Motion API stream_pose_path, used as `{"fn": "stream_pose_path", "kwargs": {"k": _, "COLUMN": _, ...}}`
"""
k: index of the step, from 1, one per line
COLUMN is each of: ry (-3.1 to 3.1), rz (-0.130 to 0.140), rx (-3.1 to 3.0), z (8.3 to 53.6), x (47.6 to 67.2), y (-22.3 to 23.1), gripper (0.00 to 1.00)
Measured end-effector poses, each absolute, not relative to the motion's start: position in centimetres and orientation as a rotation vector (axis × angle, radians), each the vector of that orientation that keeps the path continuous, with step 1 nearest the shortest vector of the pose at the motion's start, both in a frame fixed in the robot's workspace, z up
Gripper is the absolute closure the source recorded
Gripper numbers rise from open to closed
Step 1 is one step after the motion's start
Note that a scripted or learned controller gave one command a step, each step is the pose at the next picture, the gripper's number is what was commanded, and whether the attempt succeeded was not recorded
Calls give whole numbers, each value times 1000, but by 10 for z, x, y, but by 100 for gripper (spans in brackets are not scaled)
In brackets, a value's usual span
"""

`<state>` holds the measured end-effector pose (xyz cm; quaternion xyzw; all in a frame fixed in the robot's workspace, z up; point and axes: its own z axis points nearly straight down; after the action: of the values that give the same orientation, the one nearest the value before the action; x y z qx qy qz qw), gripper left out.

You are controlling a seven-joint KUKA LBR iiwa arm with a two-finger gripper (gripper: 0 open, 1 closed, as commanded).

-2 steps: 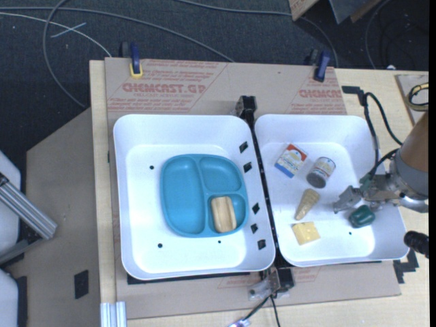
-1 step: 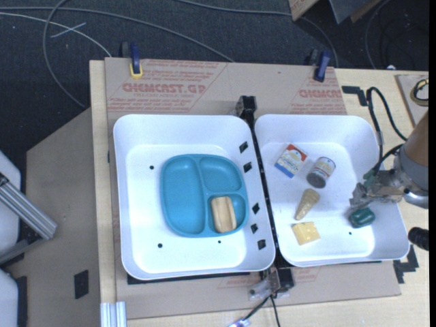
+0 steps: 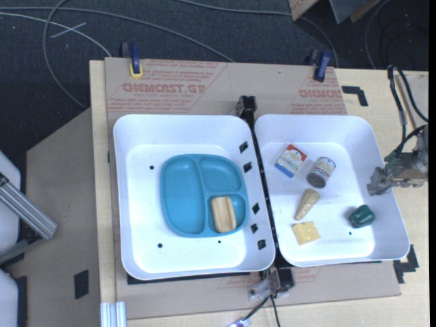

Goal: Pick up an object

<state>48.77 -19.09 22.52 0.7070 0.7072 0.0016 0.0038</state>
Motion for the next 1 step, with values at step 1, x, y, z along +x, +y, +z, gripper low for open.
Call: {"fn": "stream_pose_path", "kwargs": {"k": 1, "ry": 2217, "rz": 6, "rx": 2215, "z": 279, "x": 489, "y": -191, "gripper": 100}}
